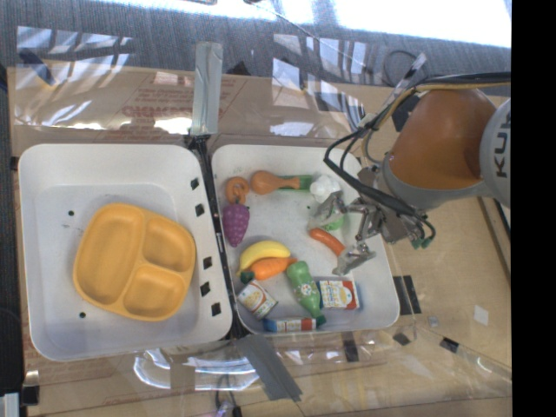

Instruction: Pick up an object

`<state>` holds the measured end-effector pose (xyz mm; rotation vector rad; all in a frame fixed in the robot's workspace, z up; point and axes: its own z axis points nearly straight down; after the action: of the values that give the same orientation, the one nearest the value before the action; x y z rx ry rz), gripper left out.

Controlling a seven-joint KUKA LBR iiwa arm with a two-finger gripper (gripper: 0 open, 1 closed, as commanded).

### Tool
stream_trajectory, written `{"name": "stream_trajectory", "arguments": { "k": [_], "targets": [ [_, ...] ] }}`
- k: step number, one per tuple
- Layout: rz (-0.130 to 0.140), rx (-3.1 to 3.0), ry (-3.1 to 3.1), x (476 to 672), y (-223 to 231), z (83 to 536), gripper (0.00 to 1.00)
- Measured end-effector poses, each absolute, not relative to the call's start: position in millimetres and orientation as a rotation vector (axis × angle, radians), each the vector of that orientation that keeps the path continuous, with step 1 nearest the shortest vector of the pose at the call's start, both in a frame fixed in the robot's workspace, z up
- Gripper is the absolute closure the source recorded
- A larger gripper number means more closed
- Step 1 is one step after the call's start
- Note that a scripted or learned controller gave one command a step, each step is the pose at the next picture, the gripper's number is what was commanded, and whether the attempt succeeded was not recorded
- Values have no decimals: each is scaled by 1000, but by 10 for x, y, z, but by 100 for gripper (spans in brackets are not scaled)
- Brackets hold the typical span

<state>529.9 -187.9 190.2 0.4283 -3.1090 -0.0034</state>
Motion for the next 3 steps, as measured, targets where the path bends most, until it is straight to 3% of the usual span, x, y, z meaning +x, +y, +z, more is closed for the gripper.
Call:
{"name": "stream_trajectory", "arguments": {
  "k": [1,2,3],
  "targets": [
    [1,322,-3128,5512,-2090,915,0],
    [-1,333,-3125,5525,-2067,995,100],
    [6,245,-3144,6036,-1787,2203,100]
  ]
}}
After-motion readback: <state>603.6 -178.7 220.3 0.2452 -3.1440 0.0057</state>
